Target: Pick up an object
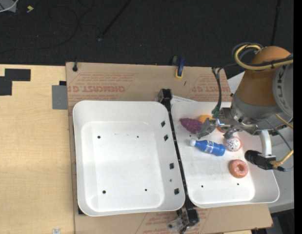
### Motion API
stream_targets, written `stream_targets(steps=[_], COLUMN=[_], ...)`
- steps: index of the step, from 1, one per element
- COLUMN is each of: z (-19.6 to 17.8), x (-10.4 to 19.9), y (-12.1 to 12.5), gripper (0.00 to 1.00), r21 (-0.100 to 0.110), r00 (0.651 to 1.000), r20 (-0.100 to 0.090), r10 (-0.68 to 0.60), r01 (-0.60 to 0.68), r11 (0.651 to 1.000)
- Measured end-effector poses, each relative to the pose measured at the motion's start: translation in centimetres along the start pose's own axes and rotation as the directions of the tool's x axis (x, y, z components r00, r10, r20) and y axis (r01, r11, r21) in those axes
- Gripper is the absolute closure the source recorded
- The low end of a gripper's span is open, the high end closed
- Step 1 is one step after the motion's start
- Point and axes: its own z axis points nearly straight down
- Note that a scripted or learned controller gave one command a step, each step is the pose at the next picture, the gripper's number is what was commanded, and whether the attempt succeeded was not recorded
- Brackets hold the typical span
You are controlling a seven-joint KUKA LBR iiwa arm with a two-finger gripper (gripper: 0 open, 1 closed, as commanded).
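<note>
The left bin [87,130] lies at nine o'clock. The right bin [258,191] at three o'clock holds all the objects. The arm [260,89] reaches over its upper part, and the gripper [213,126] hangs low there; whether it is released or clenched, I cannot tell. Nothing appears lifted, so the pick looks not yet done. The blue bottle [209,147] lies just at six o'clock of the gripper, the purple object [191,125] at nine, the doughnut [238,168] at five, the patterned ball [232,144] at four.
</note>
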Motion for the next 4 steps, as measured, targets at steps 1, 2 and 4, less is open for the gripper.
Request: stream_targets(steps=[1,2,4], z=[-6.3,10.8,3.5], x=[-3.0,0.1,1.4], y=[7.1,5.3,6.6], gripper=[0.0,0.0,1.0], r21=[-0.009,0.008,0.008], r00=[1.0,1.0,1.0], r20=[0.003,-0.002,-0.001], r10=[-0.004,-0.003,-0.001], r01=[0.004,0.003,0.001], r11=[1.0,1.0,1.0])
